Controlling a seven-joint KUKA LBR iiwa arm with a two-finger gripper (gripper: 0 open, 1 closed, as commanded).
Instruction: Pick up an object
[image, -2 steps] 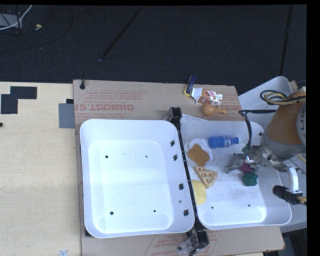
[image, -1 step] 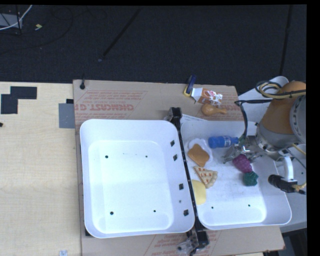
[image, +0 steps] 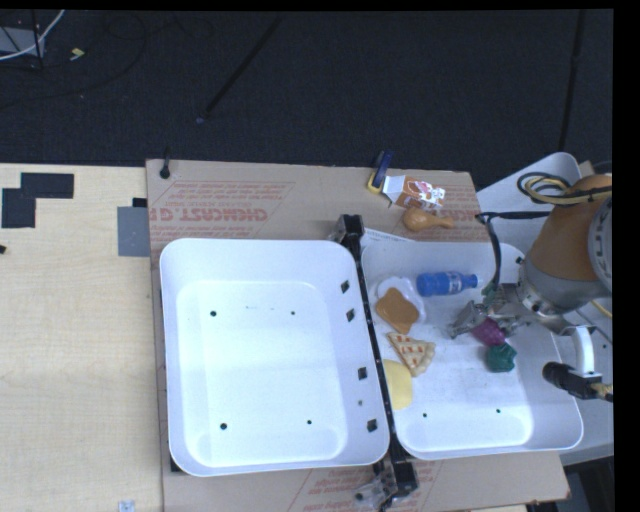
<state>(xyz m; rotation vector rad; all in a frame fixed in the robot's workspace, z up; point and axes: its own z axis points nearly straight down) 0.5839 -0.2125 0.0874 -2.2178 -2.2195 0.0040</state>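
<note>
Because the arm is reaching in from the right of the frame, the claw (image: 478, 322) is hanging low over the right bin (image: 560, 420), beside a magenta object (image: 489, 332); whether it is clenched I cannot tell.

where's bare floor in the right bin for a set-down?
Right bin: bare along the near wall, below the waffle and green object. Crowded in the middle: blue bottle, toast, gripper at the magenta object. Left bin floor is bare.
</note>
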